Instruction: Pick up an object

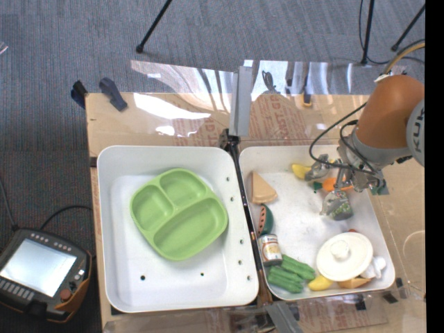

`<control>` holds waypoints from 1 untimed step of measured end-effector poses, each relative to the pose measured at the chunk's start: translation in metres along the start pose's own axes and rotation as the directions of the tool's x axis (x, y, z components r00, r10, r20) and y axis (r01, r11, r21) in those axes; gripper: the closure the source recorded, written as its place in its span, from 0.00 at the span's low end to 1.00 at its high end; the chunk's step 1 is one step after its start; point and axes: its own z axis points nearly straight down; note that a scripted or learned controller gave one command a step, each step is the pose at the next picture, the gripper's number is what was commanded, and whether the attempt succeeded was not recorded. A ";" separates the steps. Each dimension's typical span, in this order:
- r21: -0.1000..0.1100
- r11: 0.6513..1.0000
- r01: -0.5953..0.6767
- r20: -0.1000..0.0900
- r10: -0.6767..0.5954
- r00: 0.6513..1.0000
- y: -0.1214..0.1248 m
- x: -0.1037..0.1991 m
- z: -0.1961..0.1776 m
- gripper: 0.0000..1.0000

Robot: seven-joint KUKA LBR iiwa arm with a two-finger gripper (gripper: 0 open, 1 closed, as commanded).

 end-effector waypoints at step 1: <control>-0.003 0.999 0.033 -0.005 -0.033 0.999 0.000 0.007 0.002 0.00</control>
